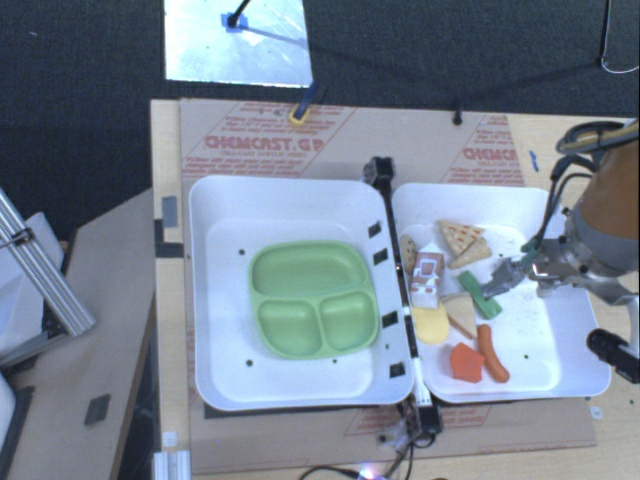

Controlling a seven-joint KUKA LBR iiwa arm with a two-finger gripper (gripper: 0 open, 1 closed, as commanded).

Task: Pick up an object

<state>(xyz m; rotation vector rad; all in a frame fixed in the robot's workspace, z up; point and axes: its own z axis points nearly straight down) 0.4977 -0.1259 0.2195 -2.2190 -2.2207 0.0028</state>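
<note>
My gripper (503, 279) reaches in from the right and hangs over the middle of the right bin (565, 328). Its tip is right above the upper end of a green stick-shaped piece (484, 300). Just left of it lie a tan triangular sandwich slice (463, 240), a small red-and-white packet (428, 274) and a yellow round piece (432, 324). Near the bin's front are an orange-red block (465, 362) and a red sausage (491, 354). Nothing can be seen held.
The left bin (225, 268) holds a green divided plate (312, 299). A black-clipped divider (392, 268) separates the two bins. A tan piece (408, 253) lies by the divider and a thin tan stick (460, 322) beside the yellow piece.
</note>
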